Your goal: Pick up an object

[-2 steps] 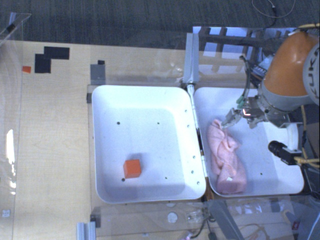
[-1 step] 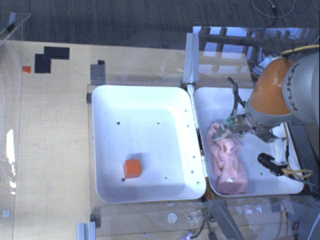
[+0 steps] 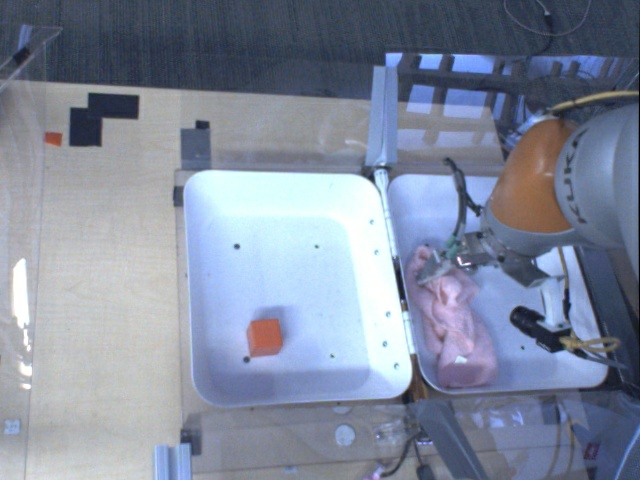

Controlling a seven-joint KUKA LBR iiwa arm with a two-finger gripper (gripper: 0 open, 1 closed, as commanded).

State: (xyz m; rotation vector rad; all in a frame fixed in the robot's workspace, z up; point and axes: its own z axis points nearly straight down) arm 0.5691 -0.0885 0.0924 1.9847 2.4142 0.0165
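Note:
A pink soft lump [image 3: 458, 320] lies lengthwise in the right bin [image 3: 425, 200], close to its left wall. My gripper [image 3: 450, 262] hangs right over the lump's far end, low and touching or nearly touching it. The grey arm with its orange band [image 3: 530, 190] reaches in from the right above the bin. An orange cube [image 3: 265, 337] rests in the left bin [image 3: 290, 208], toward its near left part, far from the gripper.
The two white bins sit side by side with a narrow divider [image 3: 393, 268] between them. A metal frame [image 3: 382, 118] stands behind the bins. Black and orange marks [image 3: 95, 118] lie on the bench at far left.

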